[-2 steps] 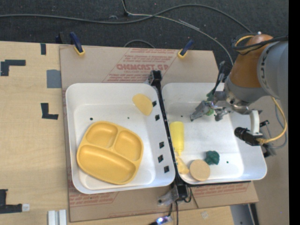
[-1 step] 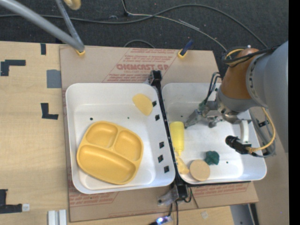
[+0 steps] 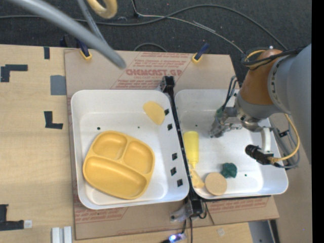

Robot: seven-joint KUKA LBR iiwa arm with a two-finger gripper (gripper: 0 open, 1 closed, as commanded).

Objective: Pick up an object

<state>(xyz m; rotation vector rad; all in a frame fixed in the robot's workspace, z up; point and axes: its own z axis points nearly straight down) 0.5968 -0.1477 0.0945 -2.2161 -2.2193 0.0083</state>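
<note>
arm comes in from the right, wrist bent down, gripper (image 3: 218, 127) low in the right bin (image 3: 253, 189). can't tell its state. yellow bottle (image 3: 191, 147) just left, green thing (image 3: 229, 170) nearer

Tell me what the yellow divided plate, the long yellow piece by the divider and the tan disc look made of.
The divided plate looks like moulded plastic, smooth and slightly glossy, with soft highlights along its ridges. The long yellow piece also looks like plastic, with an even colour and a faint sheen; it may be toy food. The tan disc is matte and uniform, possibly plastic or wood; the view leaves that open.
</note>
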